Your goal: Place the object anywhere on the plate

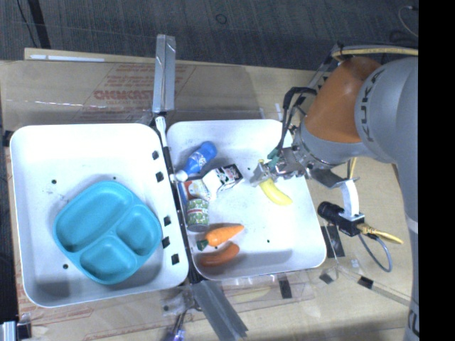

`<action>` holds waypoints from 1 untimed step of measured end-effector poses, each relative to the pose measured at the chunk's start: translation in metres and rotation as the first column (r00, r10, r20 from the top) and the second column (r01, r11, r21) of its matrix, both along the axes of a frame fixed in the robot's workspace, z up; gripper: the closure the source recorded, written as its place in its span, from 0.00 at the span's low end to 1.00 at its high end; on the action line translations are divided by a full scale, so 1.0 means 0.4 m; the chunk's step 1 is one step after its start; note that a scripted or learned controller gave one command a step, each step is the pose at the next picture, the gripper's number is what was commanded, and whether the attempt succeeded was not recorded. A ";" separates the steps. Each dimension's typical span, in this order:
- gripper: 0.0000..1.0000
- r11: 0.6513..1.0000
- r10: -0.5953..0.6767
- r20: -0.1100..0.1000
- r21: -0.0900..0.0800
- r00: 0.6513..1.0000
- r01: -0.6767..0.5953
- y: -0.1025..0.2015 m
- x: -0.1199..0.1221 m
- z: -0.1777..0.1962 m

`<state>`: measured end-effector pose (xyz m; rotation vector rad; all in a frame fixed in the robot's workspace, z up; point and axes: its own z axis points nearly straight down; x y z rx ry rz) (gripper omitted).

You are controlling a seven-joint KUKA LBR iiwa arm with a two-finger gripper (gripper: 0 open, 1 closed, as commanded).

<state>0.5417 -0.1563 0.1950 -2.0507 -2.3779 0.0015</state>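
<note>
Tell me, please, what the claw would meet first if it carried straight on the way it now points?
Most likely the banana. The claw points down into the right bin, and the banana's upper end lies right at its tip. Depth is hard to judge from this slanted view, so contact may already exist.

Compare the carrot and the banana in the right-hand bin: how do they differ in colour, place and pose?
The carrot is orange with a green end; the banana is plain yellow. The carrot lies near the bin's front left, beside a red-brown sausage-like item; the banana lies further right, just under the gripper. The carrot lies nearly level across the view; the banana slants down to the right. Both are toy-like foods lying in the same white bin.
</note>
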 end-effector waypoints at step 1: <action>1.00 0.975 0.224 0.002 0.000 0.975 -0.224 0.131 -0.070 0.128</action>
